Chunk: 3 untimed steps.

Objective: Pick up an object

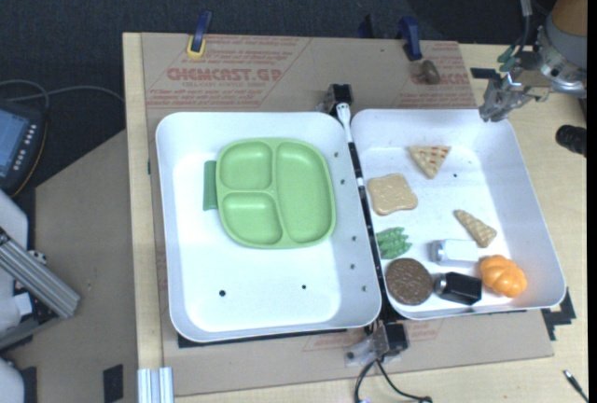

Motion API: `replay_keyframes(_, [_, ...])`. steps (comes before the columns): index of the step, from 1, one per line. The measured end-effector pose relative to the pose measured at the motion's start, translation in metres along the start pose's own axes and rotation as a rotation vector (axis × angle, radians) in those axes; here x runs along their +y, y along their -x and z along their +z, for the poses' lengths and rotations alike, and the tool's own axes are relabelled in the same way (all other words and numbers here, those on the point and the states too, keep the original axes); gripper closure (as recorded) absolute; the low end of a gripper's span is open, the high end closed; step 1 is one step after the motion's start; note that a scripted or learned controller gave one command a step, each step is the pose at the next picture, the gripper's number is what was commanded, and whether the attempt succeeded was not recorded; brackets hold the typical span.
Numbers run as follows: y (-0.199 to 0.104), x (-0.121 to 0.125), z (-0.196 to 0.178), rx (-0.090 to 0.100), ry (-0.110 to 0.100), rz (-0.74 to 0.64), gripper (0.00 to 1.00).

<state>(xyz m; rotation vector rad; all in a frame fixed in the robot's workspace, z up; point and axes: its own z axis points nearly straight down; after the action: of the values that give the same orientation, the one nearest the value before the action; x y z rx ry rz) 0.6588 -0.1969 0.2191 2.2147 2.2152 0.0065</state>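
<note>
The arm is reaching in from the right, and its end effector (pixel 497 103) is hanging above the far right corner of the right bin (pixel 532 196), just over the rim and well apart from everything lying inside; whether it is standing wide or narrow I cannot tell, as it is showing small and dark against the bench (pixel 280 75). Nothing is sitting in its grip. In the right bin, a triangular waffle-patterned wedge (pixel 429 159) is lying toward the far side, and a toast-shaped slice (pixel 392 194) is resting nearer the divider. A second tan wedge (pixel 476 227) is lying toward the right wall, a green pea pod (pixel 393 243) is sitting against the left wall, and a round brown cookie (pixel 409 281) is lying at the near left. Just beside the cookie a black and white block (pixel 456 287) is resting, with a pale bottle-like piece (pixel 451 251) just behind it, and an orange pumpkin (pixel 503 275) is sitting at the near right, touching or almost touching the block. In the left bin (pixel 187 205), a green divided plate (pixel 276 193) is lying near the middle, with its three compartments facing up.
</note>
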Motion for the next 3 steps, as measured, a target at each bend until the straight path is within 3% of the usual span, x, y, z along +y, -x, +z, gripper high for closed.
replay_keyframes(1, [0.0, 0.001, -0.007, 0.001, -0.005, -0.001, 1.0])
replay_keyframes(3, [-0.098, -0.031, -0.023, 0.005, -0.012, -0.004, 1.0])
